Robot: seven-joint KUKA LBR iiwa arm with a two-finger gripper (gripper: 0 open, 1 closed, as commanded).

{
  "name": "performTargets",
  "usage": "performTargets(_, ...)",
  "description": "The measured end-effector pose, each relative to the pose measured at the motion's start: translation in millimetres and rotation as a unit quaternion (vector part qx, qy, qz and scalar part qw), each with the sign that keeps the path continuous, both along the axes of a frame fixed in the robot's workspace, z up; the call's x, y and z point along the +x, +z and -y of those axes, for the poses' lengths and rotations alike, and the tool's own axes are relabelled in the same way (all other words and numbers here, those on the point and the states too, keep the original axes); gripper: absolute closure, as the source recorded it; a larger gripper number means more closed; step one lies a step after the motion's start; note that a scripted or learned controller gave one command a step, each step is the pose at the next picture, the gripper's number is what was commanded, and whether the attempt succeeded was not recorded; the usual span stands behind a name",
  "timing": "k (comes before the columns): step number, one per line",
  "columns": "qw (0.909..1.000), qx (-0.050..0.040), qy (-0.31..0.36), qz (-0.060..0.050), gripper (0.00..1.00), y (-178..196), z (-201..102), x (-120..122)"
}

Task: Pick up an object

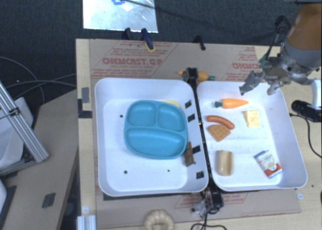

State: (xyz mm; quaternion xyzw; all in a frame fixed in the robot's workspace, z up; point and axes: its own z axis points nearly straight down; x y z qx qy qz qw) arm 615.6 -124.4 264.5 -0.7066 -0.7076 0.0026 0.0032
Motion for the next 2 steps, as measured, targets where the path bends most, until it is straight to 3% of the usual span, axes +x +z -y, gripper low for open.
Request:
performTargets(1,1.0000,-0.0007,0.001,0.005,0.00,5.9,-0.1,1.9)
performTargets(2,1.0000,-0.0001,0.000,0.003,0.00,-56.4,-3.4,4.5)
